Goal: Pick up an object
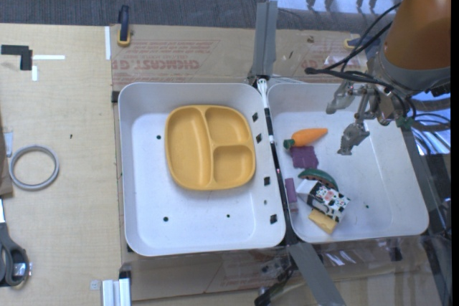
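Orange and stubby, the toy carrot (310, 135) lies in the right bin (387, 222) with its long axis running left-right, just left of the gripper (353, 140), whose fingers hang above the bin floor, slightly parted and holding nothing.

One fixed camera looks down at a slant (from well above) on both white bins (136, 175), side by side.
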